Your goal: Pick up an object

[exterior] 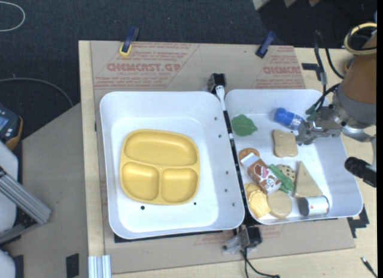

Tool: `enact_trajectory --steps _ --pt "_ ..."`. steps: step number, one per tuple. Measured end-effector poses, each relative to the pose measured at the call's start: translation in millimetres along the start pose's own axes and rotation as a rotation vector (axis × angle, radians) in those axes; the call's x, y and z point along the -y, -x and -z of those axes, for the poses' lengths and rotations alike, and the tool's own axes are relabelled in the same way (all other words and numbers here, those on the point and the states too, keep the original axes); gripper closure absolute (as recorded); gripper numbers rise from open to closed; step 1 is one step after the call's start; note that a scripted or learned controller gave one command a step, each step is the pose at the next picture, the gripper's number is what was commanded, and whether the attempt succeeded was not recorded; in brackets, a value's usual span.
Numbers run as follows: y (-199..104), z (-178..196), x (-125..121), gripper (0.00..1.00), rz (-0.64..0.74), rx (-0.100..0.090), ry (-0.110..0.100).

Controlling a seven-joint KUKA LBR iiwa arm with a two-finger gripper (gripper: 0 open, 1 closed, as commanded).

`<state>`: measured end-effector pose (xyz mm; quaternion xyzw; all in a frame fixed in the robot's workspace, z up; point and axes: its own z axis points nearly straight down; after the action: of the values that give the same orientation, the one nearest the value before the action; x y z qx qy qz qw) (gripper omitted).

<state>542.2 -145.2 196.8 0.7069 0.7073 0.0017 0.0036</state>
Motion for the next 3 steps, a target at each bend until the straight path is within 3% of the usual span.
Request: enact_trajectory --steps 1,3 --pt "0 30 -2 1.0 0.0 0.0 -0.001" --pt "-64 28 -77 1.0 0.005 -0.003 -0.002"
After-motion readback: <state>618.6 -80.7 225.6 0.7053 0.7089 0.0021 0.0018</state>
